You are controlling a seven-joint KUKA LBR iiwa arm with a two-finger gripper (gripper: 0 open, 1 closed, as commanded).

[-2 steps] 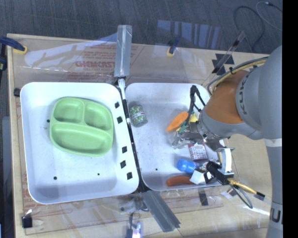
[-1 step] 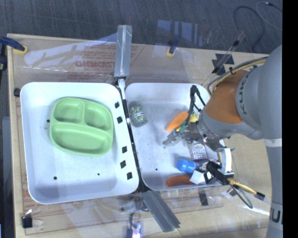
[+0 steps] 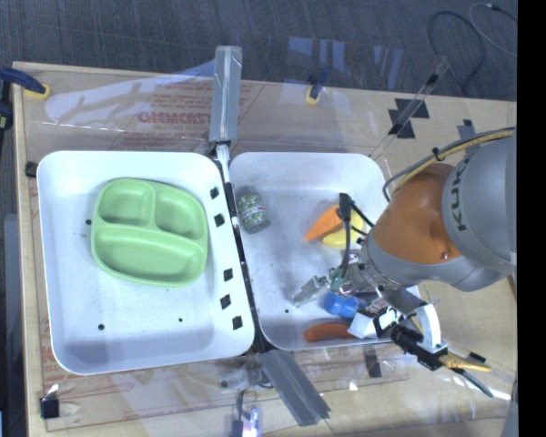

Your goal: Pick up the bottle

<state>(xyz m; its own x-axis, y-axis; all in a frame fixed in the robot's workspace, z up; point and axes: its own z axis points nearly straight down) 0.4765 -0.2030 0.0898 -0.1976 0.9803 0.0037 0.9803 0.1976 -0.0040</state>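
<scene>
While the grey arm with its orange band (image 3: pixel 419 221) reaches into the right-hand shallow white bin (image 3: pixel 291 176), we judge the main risk to be clutter. The hand (image 3: pixel 323 288) sits low in that bin's near corner, but whether it is spread or pressed together we cannot tell; the wrist covers it.

The bottle, as best we can make out, is the small blue-and-white plastic one (image 3: pixel 346 308) lying on its side just beside the hand, partly under the wrist. A red sausage-shaped object (image 3: pixel 326 332) lies touching or nearly touching it toward the bin's front wall, and an orange and yellow carrot-like toy (image 3: pixel 329 226) lies behind. A closing hand could catch the red piece instead, or nudge the bottle away against the wall.

A small speckled grey-green jar (image 3: pixel 251 209) rests near the divider. The left-hand shallow white bin (image 3: pixel 64 335) holds a light green divided plastic plate (image 3: pixel 150 231).
</scene>
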